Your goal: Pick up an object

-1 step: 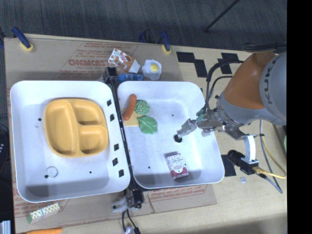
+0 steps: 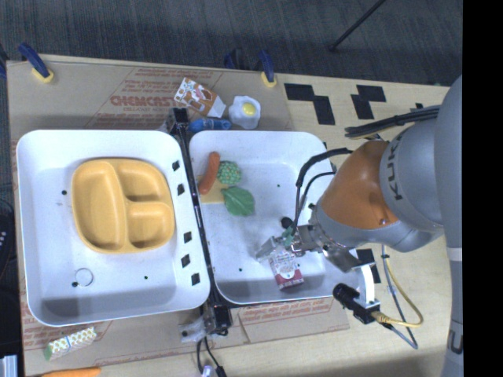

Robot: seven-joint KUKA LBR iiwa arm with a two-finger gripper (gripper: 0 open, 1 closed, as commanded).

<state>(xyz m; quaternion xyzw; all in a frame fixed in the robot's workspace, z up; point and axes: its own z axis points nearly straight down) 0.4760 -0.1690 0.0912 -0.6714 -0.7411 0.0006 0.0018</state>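
Where the right bin's (image 2: 259,144) floor meets its near wall, a small red-and-white carton (image 2: 288,272) lies on its side, the task's likeliest thing. The jaws (image 2: 284,247) sit just above its upper end, touching or nearly so; their metal tip is cluttered and it cannot be told whether they are spread, pressed together or pinching the carton. Nothing crowds the carton on its left; the bin wall runs close below it.

Farther up the same bin, well apart from the carton, a green leaf-shaped toy (image 2: 239,202) lies beside a pale yellow slice (image 2: 211,195), with a green bumpy toy (image 2: 229,173) and an orange carrot-like piece (image 2: 208,172) just above, near the divider.

The left bin (image 2: 39,218) holds a yellow sectioned tray (image 2: 122,204) and a small clear ring (image 2: 83,276) near its lower left corner.

On the surface (image 2: 102,93) above the bins: a printed snack box (image 2: 192,94), a blue item (image 2: 207,123), a white-and-yellow egg toy (image 2: 245,111). Below the left bin lies a patterned wrapper (image 2: 71,342).

The arm (image 2: 416,179) comes in from the right, grey links bent down, orange band (image 2: 354,195) over the bin's right edge, wrist slanting left and down toward the carton. Black cables (image 2: 314,171) loop off the wrist.
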